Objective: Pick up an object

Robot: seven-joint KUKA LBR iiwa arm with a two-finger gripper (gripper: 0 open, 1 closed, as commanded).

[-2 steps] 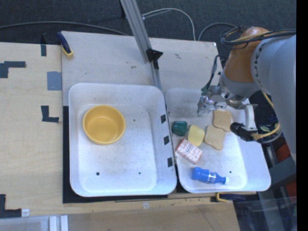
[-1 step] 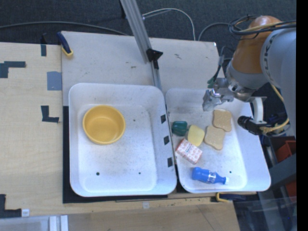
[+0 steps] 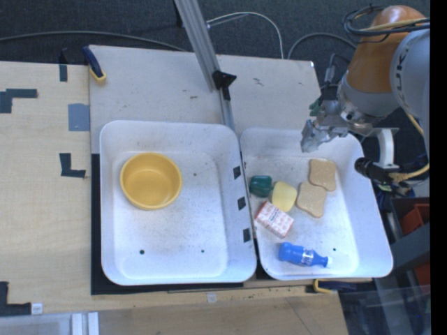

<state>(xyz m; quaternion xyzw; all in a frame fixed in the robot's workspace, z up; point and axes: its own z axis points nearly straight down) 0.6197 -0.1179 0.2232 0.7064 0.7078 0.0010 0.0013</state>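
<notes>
The right bin [image 3: 363,243] holds a small green object [image 3: 260,184], a pale yellow block [image 3: 283,195], two tan bread-like slices [image 3: 322,174] [image 3: 311,199], a red-and-white packet [image 3: 274,219] and a blue bottle [image 3: 302,255] lying on its side. My gripper [image 3: 311,137] hangs over the bin's far edge, above and behind the upper tan slice. Nothing shows between its fingers.
A yellow bowl [image 3: 150,180] sits in the left bin [image 3: 167,257]. A grey metal post [image 3: 199,33] slants down to the gap between the bins. Cables [image 3: 244,19] lie behind the bench, and a blue-and-yellow clamp [image 3: 93,63] is at its far left corner.
</notes>
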